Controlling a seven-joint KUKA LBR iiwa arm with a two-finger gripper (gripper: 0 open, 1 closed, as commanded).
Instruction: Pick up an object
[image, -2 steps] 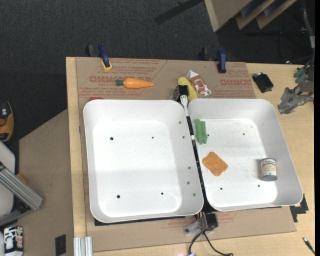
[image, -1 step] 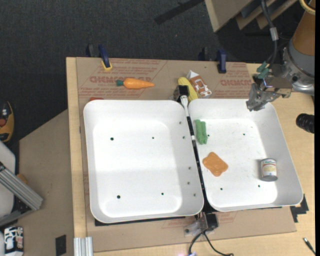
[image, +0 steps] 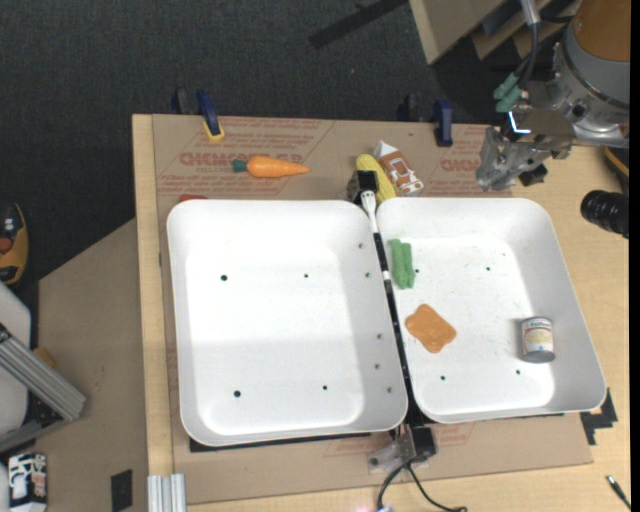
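A view from above, at a slant, shows a brown tabletop (image: 160, 300) carrying two shallow white bins side by side. The left bin (image: 280, 320) shows a bare white floor with a few small dark dots. The right bin (image: 480, 300) holds three things: a green oblong piece (image: 402, 264) lying near its left wall, an orange flat piece (image: 431, 327) just below that, closer to the middle, and a small can (image: 537, 338) standing upright near the right wall, well apart from the other two. Behind the bins, on the bare tabletop, a toy carrot (image: 270, 167) lies on its side above the left bin, and a yellow banana-like item (image: 373, 172) rests beside a small orange-and-white packet (image: 401, 173) near the point where the two bins meet. Two blue clamps (image: 209, 112) grip the back edge of the tabletop. The grey arm (image: 590, 60) enters from the upper right, and its jaws (image: 497, 170) hang over the tabletop just behind the far right corner of the right bin, well away from the items inside it. Nothing is seen between them, and whether the jaws are open or closed cannot be told from this view.
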